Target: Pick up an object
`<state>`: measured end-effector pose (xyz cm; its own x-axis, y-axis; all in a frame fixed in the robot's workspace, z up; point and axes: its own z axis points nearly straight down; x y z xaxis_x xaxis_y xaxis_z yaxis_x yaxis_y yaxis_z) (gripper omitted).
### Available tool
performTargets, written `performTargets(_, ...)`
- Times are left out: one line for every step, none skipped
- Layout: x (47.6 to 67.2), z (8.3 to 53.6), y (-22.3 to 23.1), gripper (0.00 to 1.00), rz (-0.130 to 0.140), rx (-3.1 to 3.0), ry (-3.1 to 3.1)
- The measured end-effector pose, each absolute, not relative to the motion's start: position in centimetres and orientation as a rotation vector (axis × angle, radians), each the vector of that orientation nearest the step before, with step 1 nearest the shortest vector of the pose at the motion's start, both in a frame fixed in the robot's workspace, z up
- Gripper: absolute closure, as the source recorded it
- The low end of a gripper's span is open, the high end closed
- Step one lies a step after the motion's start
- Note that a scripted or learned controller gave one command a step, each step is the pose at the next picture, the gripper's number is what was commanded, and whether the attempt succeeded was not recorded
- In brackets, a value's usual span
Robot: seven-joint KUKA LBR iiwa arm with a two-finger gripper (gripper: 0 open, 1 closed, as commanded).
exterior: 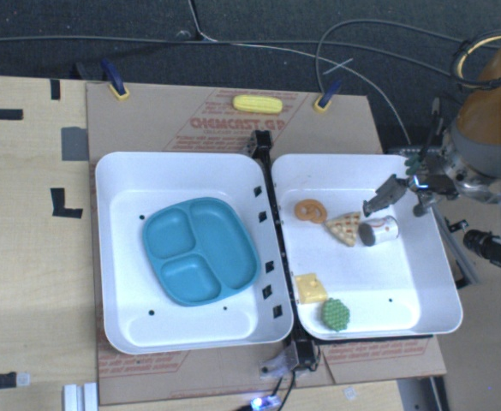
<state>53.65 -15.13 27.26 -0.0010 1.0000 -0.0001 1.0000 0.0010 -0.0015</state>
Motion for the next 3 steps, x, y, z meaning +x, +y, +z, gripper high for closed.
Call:
performTargets(53.5, 21.0, -15.7, 0.00, 0.007, -2.218, -2.217)
performTargets(53.1, 15.3, -14.5, 0.00, 0.007, -2.215, -2.218)
performTargets(51.9, 9.9, -14.2, 0.00, 0.007, -2.216, -2.217)
